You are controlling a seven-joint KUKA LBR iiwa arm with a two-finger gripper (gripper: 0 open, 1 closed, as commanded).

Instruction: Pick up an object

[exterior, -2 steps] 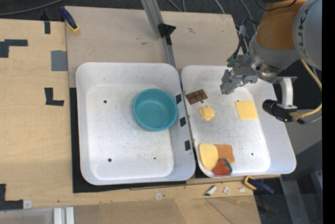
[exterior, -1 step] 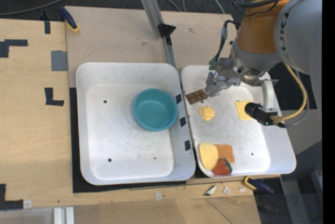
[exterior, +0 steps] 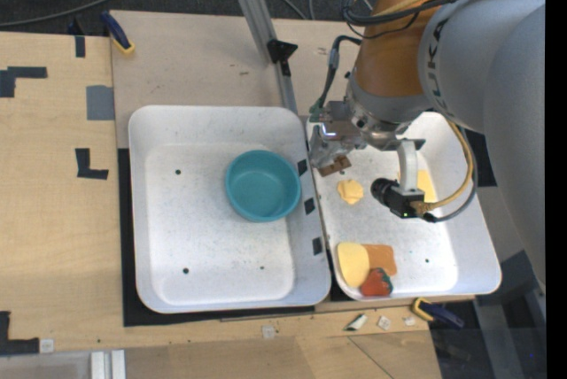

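**Several small objects in the right bin, and the claw hangs over its near-left corner**

Two white bins sit side by side. The left bin point(exterior: 159, 271) holds a teal bowl point(exterior: 262, 184). The right bin point(exterior: 461, 275) holds the small pieces: a pale yellow lump point(exterior: 351, 191), a yellow strip point(exterior: 426, 183) partly behind the arm's hardware, and at the front a yellow wedge point(exterior: 353, 262), an orange block point(exterior: 381, 257) and a red piece point(exterior: 377, 283) crowded together and touching.

The gripper point(exterior: 333, 158) is low at the upper left of the right bin, close to the wall shared with the left bin. A small brown thing point(exterior: 334, 165) sits right at its tip; whether that is a gripped object or part of the tool is too small to tell, and I cannot tell whether the claw is released or clenched.

The pale yellow lump looks like the nearest free target: it lies just beside the claw, a little toward the front and the bin's middle, apart from everything else. To do this step well, the claw would best be centred above the lump before descending, kept off the bin wall, and closed only once the lump sits squarely between the two sides. The front cluster seems a poorer choice, since those pieces press against each other and a grasp there could slip or push them about.
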